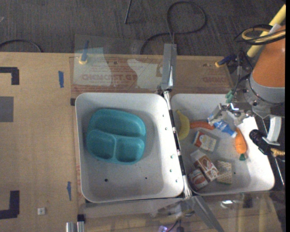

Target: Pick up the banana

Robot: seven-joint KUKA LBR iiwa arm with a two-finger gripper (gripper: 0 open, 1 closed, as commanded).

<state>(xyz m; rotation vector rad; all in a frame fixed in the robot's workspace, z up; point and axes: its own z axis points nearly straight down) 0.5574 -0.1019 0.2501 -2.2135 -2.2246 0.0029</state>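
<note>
Over the right bin's (pixel 267 179) upper right part sits the gripper (pixel 230 110), hanging from the grey arm (pixel 267 86) with its orange band (pixel 272 61) that comes in from the right edge. Metal finger parts show around the wrist, but whether they are spread or closed, cannot tell; nothing visibly held between them.

Banana (pixel 183 125) lies well to the gripper's left and a bit below it, against the right bin's left wall, curved, yellow, untouched and apart from the gripper. Between banana and gripper: a thin orange-red item (pixel 199 124), end near the banana. Just below the gripper, a blue and white wrapper (pixel 224 126), very close to it; contact unclear. Below and right of the gripper, a carrot (pixel 240 144) with green tip pointing down. Below and left, a small white carton (pixel 205 141). Further below, near the bin's bottom edge, a red and white box (pixel 208 168), a round can (pixel 197 178) beside it, and a tan waffle-like piece (pixel 224 172).

Far left of the gripper, the left bin (pixel 90 181) holds a teal divided plate (pixel 116 135), flat, in its upper left half.

Both bins touch along a middle seam, on a wooden bench (pixel 36 149) with blue tape marks (pixel 60 79) and black corner markers (pixel 11 74). Dark cables (pixel 186 13) run on the floor above and left of the gripper.
</note>
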